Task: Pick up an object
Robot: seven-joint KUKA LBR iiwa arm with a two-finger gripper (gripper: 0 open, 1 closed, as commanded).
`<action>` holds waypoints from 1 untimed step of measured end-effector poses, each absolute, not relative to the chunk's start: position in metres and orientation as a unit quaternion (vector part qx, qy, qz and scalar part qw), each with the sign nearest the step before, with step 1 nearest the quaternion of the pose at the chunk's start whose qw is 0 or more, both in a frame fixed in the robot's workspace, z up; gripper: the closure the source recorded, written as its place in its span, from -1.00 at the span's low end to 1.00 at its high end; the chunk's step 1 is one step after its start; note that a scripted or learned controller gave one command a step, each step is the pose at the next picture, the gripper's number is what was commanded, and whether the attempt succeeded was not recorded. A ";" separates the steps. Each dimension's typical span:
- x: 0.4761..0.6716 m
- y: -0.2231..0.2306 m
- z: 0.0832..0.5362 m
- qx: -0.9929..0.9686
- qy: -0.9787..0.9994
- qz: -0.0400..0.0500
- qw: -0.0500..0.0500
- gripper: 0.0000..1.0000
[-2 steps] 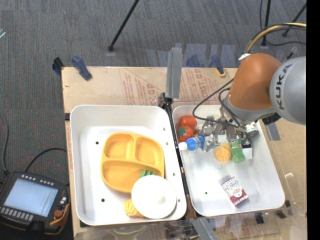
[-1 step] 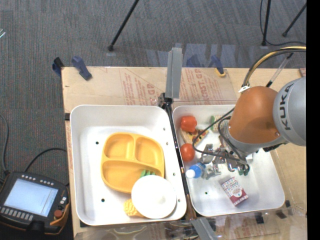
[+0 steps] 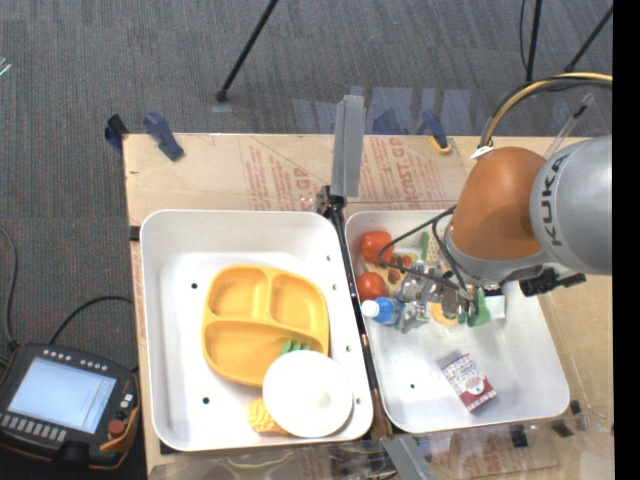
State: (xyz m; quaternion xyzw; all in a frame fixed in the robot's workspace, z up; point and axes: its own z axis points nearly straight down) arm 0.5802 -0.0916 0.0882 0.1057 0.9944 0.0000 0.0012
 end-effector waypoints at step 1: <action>0.616 -0.113 0.248 0.150 0.989 0.000 0.008 1.00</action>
